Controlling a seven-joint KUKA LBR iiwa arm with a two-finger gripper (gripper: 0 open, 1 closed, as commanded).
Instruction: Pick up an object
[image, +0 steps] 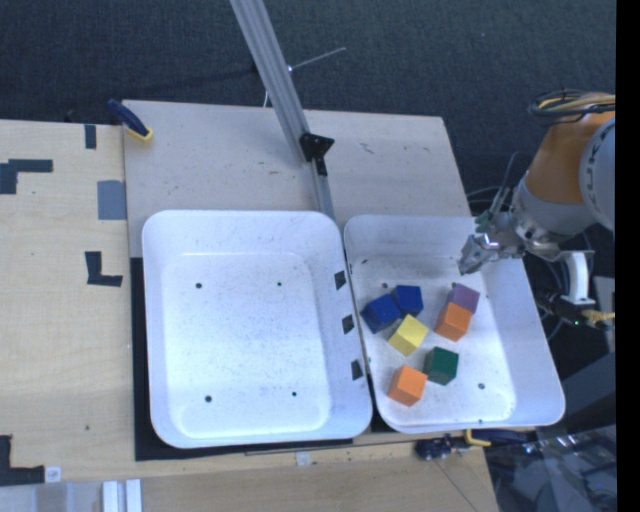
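The right bin (520, 390) holds several small blocks. Two blue blocks (392, 306) lie side by side, with a yellow block (408, 334) just below them. A purple block (463, 296) touches an orange block (454, 321). A green block (441, 364) and a second orange block (407, 384) lie nearer the front. My gripper (474, 257) hangs over the bin's upper right part, just above and right of the purple block. Nothing shows between its fingers.
The left bin (160, 330) stands beside the right one. A slanted metal pole (280, 85) crosses the bench behind the bins, with a black clamp (316, 147). A blue and yellow tool (130, 120) lies at the back left.
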